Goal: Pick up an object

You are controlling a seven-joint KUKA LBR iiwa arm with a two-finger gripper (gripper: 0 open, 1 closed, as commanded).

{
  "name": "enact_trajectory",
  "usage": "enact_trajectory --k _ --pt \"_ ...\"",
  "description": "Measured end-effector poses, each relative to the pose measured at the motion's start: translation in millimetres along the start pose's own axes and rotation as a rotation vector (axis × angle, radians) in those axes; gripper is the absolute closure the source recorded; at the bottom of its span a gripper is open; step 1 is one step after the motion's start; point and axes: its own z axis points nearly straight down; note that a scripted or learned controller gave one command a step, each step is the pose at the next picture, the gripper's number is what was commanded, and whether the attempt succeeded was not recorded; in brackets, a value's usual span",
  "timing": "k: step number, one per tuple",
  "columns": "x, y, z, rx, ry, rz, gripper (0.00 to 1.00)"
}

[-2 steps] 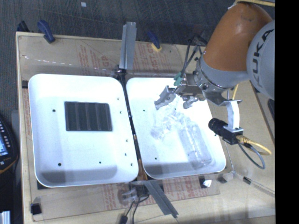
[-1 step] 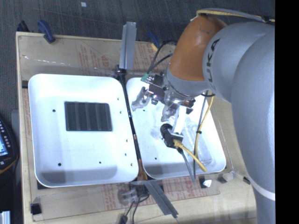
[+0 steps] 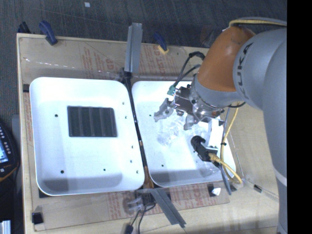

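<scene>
My gripper (image 3: 175,115) hangs open and empty over the right bin (image 3: 146,130), clear crumpled object (image 3: 168,133) just off its 7 o'clock side; best to centre over it, then descend straight.

One fixed camera, mounted above the bench (image 3: 73,206), looking down at a slant. Far enough off to take in both white bins whole: left bin (image 3: 48,130), right bin (image 3: 151,165). Bench edges and dark floor beyond its far side also in frame. Arm (image 3: 253,67) enters from the right of the bins, large and close to the lens
</scene>
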Motion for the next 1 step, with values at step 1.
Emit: enact_trajectory --k 1 --pt "-50.4 -10.0 -50.7 -0.005 0.001 0.105 0.00"
